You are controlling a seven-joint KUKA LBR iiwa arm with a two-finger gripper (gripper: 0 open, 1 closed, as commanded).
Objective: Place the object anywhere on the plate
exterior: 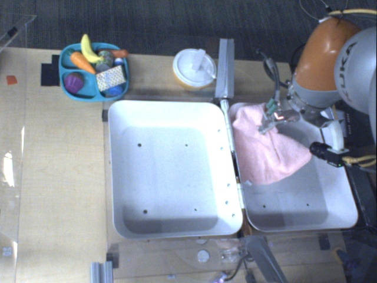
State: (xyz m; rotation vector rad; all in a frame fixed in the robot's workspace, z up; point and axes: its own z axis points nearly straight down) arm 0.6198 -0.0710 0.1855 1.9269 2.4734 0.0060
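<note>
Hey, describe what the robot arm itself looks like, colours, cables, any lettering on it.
The arm is rounded grey metal with a glossy orange band and part of the white KUKA lettering on its casing. Thin cables loop above it. The tool is small, metallic and dark, with wiring around it.
</note>
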